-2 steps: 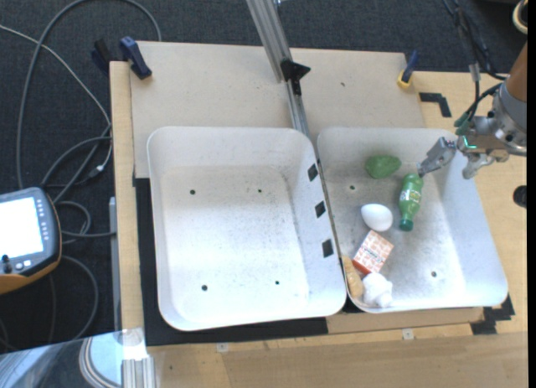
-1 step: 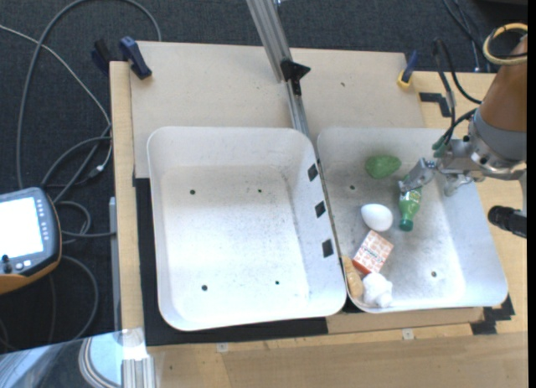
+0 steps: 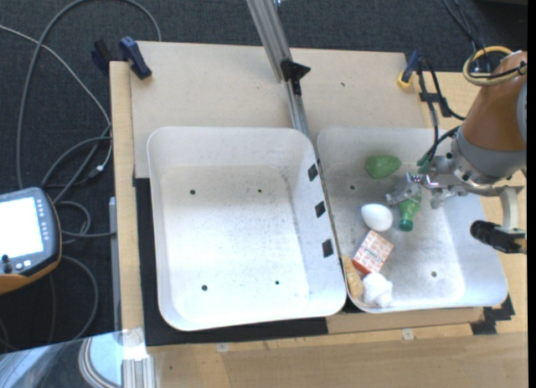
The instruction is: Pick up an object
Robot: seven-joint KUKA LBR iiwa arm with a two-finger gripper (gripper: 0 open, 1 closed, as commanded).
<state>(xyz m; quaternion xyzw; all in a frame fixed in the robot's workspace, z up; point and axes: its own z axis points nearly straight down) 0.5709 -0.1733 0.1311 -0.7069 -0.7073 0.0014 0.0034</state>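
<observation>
My gripper hangs over the middle of the right bin, with the grey and orange arm coming in from the right. A small green bottle-shaped thing lies right at its lower left tip, touching or nearly so. A white egg rests just left of that. A round green lump sits farther back. Toward the front lie a red and white box, a white crumpled thing and a tan piece against the bin's front left corner.
The left bin stands beside the right one, with a slanted metal rail running down to the gap between them. Black clips line the shared wall. A handheld pendant lies off the bench at far left.
</observation>
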